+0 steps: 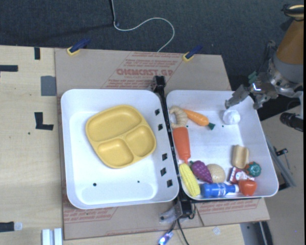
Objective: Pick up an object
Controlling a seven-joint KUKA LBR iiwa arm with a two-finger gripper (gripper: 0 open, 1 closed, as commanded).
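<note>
Nearest the lens, a blue bottle (pixel 218 190) lies along the front wall of the right bin (pixel 214 144), beside a bumpy yellow corn cob (pixel 188 179), a purple grape bunch (pixel 201 170) and a red tomato (pixel 248 187). Farther back in that bin lie a smooth orange carrot (pixel 197 117) and a small white round piece (pixel 231 117). Above the bin's far right corner hangs the claw (pixel 247 96); whether it is apart or together I cannot tell. Left of that bin, a glossy yellow divided plate (pixel 121 135) sits in the left bin (pixel 76 152).

Light wood tabletop (pixel 20 152) with black tape marks at left. Brown cardboard sheet (pixel 137 68) lies flat on it, held by two blue-yellow clamps (pixel 78 46) at far corners. Two white bins (pixel 76 137) sit side by side on cardboard, touching.
</note>
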